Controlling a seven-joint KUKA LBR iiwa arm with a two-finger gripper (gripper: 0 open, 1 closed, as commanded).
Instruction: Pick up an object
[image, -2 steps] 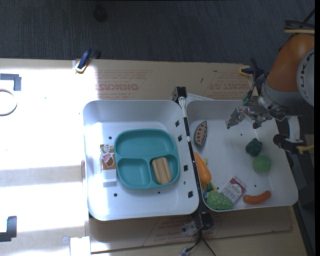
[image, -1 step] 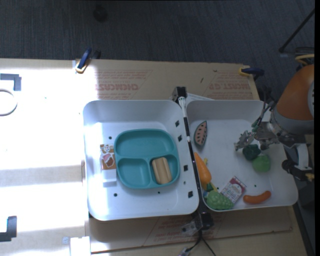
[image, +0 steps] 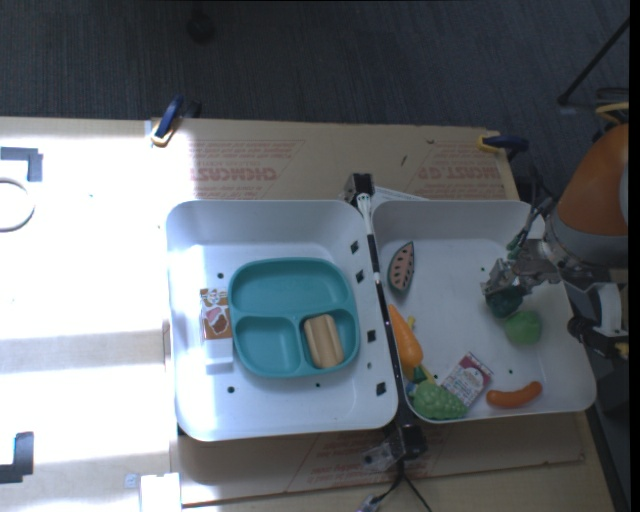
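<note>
While the pincer (image: 503, 293) hangs low in the right bin (image: 455, 225), I cannot tell its state; a dark green object (image: 503, 303) sits under it, touching a green ball (image: 522, 327). Crowding risks nudging the ball and a slipped grasp.

Both white bins (image: 190, 300) look like smooth plastic with a light gloss. The teal divided tray (image: 280, 290) is matt plastic, and the tan bread piece (image: 322, 340) on it looks dull and a little rough. The carrot (image: 405, 340) and the orange sausage (image: 514, 395) seem smooth and shiny plastic. Under the bins lies brown cardboard (image: 250, 160), matt, with printed letters. The arm (image: 600, 190) has a glossy orange shell and grey metal-looking parts.
</note>
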